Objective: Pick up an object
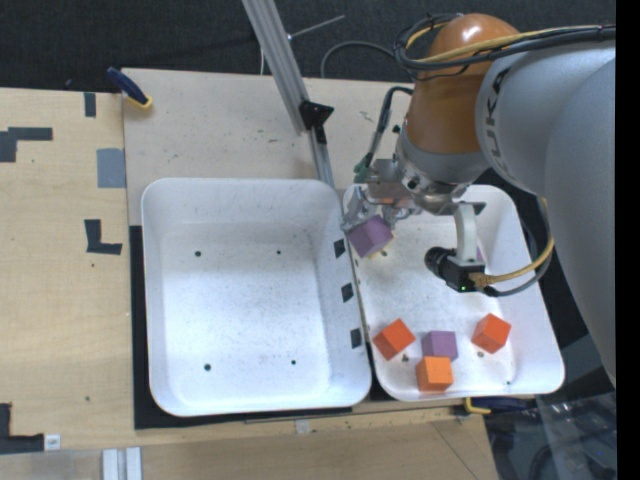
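A purple cube (369,235) hangs tilted just under my gripper (377,214), over the left side of the right bin (530,368), near the divide between the bins. The gripper's fingers close on the cube's top. Lower in the right bin lie an orange cube (394,338), a second purple cube (439,344), another orange cube (434,372) and a red-orange cube (491,333).
The left bin (170,228) sits beside the right one. A slanted metal rod (280,58) with a black clamp runs down toward the bins' shared edge. A black cylindrical part of the arm (452,268) hangs over the right bin's middle.
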Controlling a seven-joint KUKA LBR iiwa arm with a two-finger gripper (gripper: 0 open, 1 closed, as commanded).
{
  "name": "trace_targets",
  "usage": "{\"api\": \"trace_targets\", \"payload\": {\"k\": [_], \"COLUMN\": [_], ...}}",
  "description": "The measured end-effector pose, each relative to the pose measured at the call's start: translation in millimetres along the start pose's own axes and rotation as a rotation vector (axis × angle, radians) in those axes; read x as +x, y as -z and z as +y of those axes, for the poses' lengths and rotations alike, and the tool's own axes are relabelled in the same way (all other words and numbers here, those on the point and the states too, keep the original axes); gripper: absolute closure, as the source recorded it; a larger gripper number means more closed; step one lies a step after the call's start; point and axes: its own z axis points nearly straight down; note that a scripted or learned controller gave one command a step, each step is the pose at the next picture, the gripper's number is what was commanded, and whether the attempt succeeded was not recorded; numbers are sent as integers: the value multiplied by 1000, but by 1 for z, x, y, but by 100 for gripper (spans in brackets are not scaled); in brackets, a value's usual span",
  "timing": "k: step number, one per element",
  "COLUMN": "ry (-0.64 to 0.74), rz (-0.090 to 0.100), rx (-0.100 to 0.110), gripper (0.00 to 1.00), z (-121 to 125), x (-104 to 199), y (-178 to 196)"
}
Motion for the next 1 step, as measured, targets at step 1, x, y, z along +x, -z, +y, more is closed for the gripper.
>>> {"api": "trace_targets", "payload": {"k": [1], "ry": [0], "rz": [0], "rx": [0], "gripper": [100], "z": [6], "x": [45], "y": [-11]}}
